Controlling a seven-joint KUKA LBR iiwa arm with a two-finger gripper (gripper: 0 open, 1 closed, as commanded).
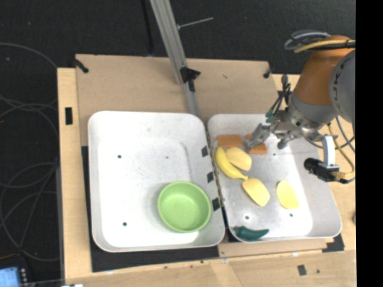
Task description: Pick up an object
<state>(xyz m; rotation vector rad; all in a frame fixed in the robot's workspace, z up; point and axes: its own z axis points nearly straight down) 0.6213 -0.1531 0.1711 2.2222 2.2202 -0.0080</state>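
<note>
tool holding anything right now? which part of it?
Cannot be told. The tool sits low over the flat orange block at the back of the right white bin, but the view doesn't show the block gripped.

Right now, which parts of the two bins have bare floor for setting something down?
The left bin is bare above and left of the green bowl. The right bin is crowded: yellow pieces, an orange block and the gripper. Its free floor lies along the right wall and front right corner.
</note>
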